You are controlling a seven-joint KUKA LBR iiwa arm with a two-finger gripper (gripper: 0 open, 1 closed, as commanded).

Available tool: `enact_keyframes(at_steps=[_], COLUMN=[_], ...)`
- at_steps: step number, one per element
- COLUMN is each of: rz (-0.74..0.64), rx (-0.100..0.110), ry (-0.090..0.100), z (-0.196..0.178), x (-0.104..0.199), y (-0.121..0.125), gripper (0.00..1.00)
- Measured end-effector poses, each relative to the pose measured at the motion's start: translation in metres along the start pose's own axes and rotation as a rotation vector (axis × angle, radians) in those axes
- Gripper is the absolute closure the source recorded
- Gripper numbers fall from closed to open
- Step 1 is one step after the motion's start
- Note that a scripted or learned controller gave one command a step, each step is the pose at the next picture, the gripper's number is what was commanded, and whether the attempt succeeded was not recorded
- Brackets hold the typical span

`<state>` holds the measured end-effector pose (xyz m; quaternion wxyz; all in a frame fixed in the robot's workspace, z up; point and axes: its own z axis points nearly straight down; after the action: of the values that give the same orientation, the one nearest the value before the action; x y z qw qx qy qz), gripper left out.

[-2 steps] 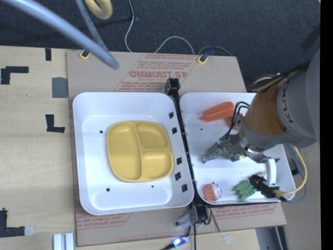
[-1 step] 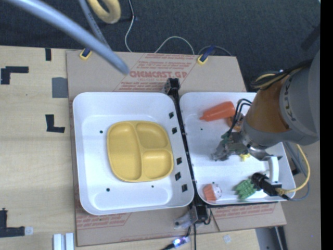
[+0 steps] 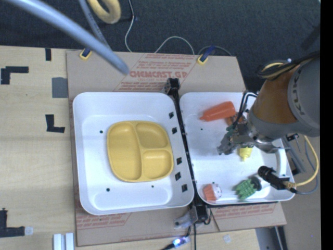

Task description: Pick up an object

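The right bin (image 3: 208,168) holds an orange carrot-shaped toy (image 3: 218,111) at the top, a small yellow piece (image 3: 245,152) at mid-right, a green toy (image 3: 246,188) at the lower right and a small orange-and-white object (image 3: 210,192) by the front wall. My gripper (image 3: 229,142) hangs low over the middle of this bin, just left of the yellow piece and below the carrot toy. The dark fingers point down and left; nothing shows between them.
The left bin (image 3: 91,139) carries a yellow divided plate (image 3: 139,150). A black clip rail (image 3: 179,139) separates the bins. The grey arm with its orange band (image 3: 276,100) covers the right bin's right side. Cables (image 3: 281,181) trail at the lower right.
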<state>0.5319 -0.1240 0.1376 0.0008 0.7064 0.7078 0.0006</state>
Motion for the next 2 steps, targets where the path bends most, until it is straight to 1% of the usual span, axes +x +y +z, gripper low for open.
enact_keyframes(at_steps=[2], rz=[0.000], rx=[-0.004], ry=[-0.001], z=[-0.127], x=[0.001], y=[0.003], gripper=[1.00])
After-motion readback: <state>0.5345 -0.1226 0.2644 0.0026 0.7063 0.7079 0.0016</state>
